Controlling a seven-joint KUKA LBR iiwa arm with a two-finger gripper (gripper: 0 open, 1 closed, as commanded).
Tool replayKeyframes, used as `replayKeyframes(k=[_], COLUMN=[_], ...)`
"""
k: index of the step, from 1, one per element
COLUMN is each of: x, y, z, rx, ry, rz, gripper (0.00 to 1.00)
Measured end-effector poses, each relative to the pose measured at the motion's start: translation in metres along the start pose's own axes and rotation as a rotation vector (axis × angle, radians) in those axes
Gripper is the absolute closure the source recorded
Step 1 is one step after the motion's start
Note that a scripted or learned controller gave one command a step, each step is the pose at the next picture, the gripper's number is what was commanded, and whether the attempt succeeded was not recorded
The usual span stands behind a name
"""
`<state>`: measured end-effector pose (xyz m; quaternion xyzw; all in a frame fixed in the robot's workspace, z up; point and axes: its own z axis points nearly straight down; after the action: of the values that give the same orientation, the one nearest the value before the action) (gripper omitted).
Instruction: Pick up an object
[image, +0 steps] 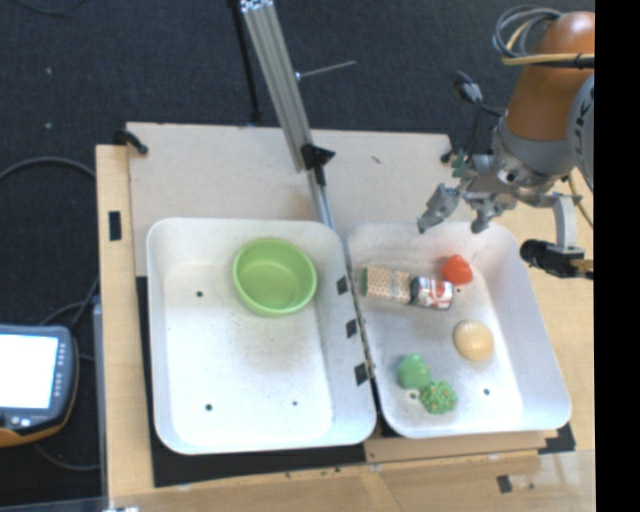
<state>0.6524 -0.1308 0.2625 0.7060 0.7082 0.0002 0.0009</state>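
Dark carpet surrounds a bench (220, 170) bearing two white bins. Left bin (180, 400) holds a green bowl (275, 277). Right bin (530, 380) holds a packet (405, 288), a red piece (457, 269), a cream ball (474, 341) and two green items (426, 385). Above that bin's far edge hangs the gripper (459, 217), fingers spread apart, gripping nothing.

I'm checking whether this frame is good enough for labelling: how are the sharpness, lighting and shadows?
Camera view: soft all over, so the label on the bottle can't be read; lighting even, with only faint shadows beside the green bowl and the yellow ball; no strong glare on the white bins; the gripper looks slightly blurred.
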Motion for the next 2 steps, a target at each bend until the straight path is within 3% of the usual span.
replayKeyframes(k=[1,2], x=[0.000,0.003], y=[0.000,-0.002], z=[0.000,0.043], rx=[0.000,0.004], ry=[-0.001,-0.002], rz=[0.000,0.001], gripper=[0.00,0.00])
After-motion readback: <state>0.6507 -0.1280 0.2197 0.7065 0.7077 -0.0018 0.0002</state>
